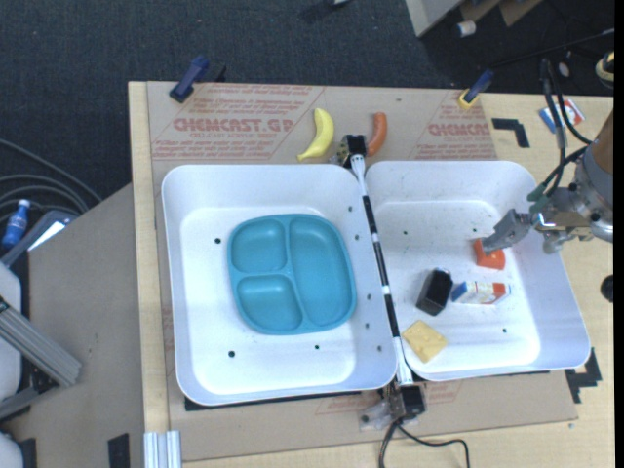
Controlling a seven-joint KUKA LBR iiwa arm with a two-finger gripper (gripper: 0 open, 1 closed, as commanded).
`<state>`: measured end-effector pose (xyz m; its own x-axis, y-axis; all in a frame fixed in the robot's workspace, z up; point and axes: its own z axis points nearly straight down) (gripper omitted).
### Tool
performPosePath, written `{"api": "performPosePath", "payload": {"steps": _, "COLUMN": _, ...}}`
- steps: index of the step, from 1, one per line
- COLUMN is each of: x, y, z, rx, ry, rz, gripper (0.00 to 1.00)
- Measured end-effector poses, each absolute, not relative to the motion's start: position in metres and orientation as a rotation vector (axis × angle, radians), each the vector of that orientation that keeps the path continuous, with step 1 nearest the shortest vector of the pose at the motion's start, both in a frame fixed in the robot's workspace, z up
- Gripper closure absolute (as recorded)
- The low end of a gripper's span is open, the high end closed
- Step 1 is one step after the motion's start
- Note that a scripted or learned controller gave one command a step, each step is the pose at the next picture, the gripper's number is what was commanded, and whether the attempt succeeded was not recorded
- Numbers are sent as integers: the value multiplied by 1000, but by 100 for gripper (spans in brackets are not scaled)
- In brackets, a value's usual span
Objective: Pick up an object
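White rt bin (546,351), small orange block (490,255) under tool (507,234), tool state unclear

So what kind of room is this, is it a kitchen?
Probably not a kitchen; more likely a robot lab. A grey robot arm's gripper reaches over two shallow white plastic bins on a bench covered with printed cardboard, and loose black cables lie on dark carpet beside it.

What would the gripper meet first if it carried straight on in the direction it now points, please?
Probably the orange object: the gripper reaches in from the right, angled down-left, and that object lies just beyond its tip in the right bin. Its height above the object is unclear.
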<state>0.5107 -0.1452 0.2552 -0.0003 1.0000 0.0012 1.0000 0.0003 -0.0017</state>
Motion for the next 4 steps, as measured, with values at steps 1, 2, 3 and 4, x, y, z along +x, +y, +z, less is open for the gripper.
{"api": "performPosePath", "payload": {"steps": 1, "x": 515, "y": -163, "z": 95, "rx": -2222, "ry": -2220, "rz": 0, "gripper": 0}}
{"api": "performPosePath", "payload": {"steps": 2, "x": 557, "y": -162, "z": 85, "rx": -2221, "ry": -2222, "rz": -1, "gripper": 0}}
{"api": "performPosePath", "payload": {"steps": 3, "x": 557, "y": -162, "z": 94, "rx": -2223, "ry": -2222, "rz": -2, "gripper": 100}}
{"api": "performPosePath", "payload": {"steps": 4, "x": 593, "y": -64, "z": 185, "rx": -2220, "ry": -2223, "rz": -3, "gripper": 100}}
